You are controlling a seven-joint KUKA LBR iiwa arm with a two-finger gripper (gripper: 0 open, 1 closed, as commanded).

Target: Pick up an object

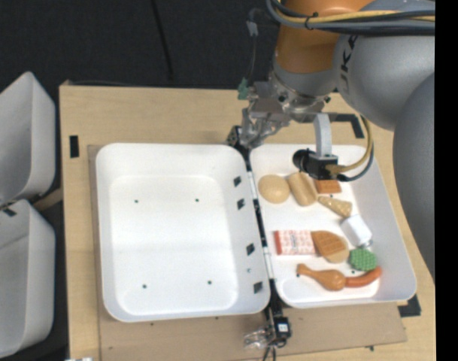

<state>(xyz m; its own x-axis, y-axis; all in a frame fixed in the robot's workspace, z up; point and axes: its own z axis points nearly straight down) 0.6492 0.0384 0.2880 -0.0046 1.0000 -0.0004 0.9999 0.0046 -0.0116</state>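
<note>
The gripper (pixel 242 136) hangs below the orange-banded wrist, over the far end of the ridge between the two bins, and nothing shows in its grasp. Several toy foods lie in the right bin (pixel 390 235). A round bun (pixel 274 189) and a bread roll (pixel 301 189) are the closest, a little in front and to the right of the gripper. Further forward are a cheese wedge (pixel 335 204), a white cylinder (pixel 356 230), a red-and-white packet (pixel 292 242), a toast piece (pixel 330 245), a green item (pixel 362 259), a drumstick (pixel 323 277) and a red sausage (pixel 365 278).
The left bin (pixel 168 232) sits beside the right one, sharing a raised ridge with black clips (pixel 253 224). The arm's grey body fills the upper right, with a black cable fitting (pixel 310 161) hanging over the right bin's far part. White blocks (pixel 10 201) stand at far left.
</note>
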